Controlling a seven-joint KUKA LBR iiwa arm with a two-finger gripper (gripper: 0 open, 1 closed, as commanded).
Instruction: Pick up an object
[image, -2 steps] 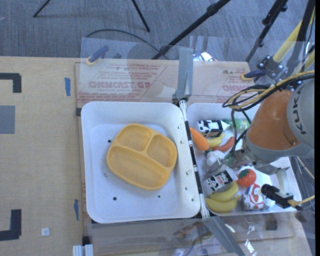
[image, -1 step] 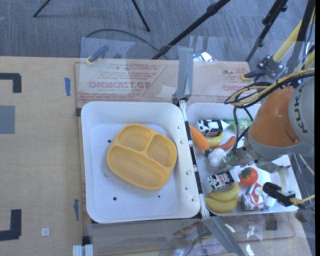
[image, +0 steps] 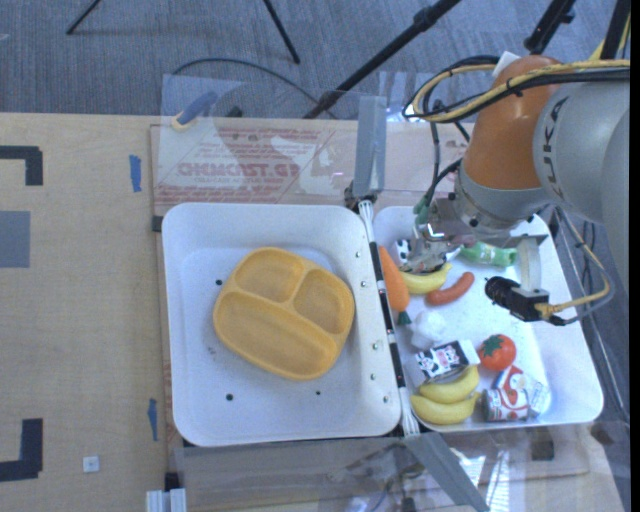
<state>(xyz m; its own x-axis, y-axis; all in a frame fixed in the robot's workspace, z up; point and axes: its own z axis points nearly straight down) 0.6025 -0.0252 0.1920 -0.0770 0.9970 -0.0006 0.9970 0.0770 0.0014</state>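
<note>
Your gripper (image: 432, 247) was down in the right bin (image: 575, 385), right over a banana (image: 424, 279) near the bin's far left corner. You could not tell its state from this angle. A sausage (image: 455, 289) lay just beside that banana; the left bin (image: 190, 300) held a yellow divided plate (image: 283, 312).

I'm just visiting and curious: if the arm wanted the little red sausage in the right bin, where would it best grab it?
Probably across its middle, coming straight down from above. The sausage lies flat on the right bin's floor, long and thin, slanting up to the right, so fingers closing across its narrow width suit it best. The banana lies close at its left end, while the middle has bare floor on both sides.
</note>
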